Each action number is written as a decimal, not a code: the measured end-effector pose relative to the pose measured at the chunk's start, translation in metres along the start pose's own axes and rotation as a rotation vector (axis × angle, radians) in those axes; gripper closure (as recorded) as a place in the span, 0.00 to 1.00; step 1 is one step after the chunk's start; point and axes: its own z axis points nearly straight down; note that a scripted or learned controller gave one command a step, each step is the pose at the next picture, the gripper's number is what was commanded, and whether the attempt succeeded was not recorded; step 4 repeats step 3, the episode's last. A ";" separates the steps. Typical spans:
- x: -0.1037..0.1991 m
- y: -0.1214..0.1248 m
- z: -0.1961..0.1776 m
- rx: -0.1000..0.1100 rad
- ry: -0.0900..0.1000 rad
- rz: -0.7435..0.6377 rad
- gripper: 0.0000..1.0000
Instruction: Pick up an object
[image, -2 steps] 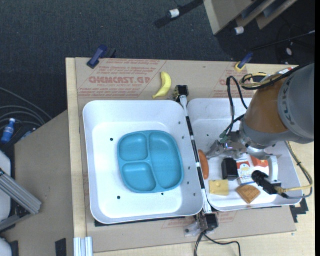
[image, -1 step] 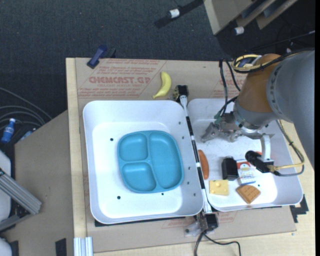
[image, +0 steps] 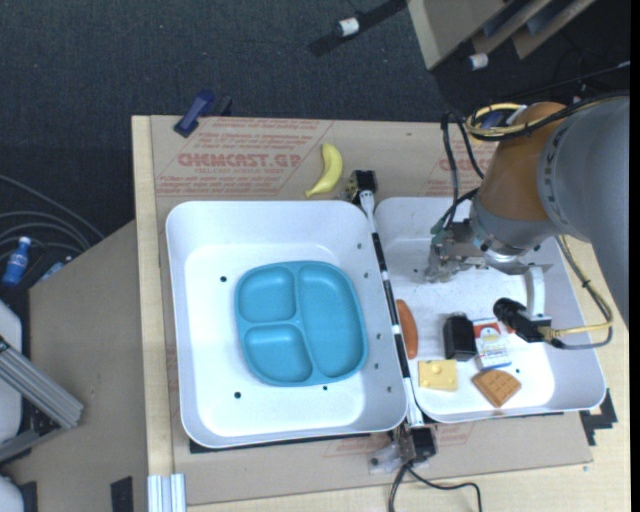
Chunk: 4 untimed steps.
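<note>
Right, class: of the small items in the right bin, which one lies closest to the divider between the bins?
The orange hot dog, long and thin, right beside the divider; the others sit further right.

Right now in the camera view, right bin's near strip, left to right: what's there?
Hot dog → cheese slice → black block → cracker. The small carton by the black block overlaps the cracker's span, so left out.

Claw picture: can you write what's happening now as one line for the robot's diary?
claw: low in right bin, upper part | holding: can't tell | hot dog, cheese, cracker: lying in bin | blue plate: left bin
</note>
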 end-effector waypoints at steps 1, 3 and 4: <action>0.000 0.000 0.000 0.000 0.000 0.000 0.00; 0.001 0.032 0.010 0.003 0.000 0.000 0.00; 0.001 0.032 0.010 0.003 0.000 0.000 0.00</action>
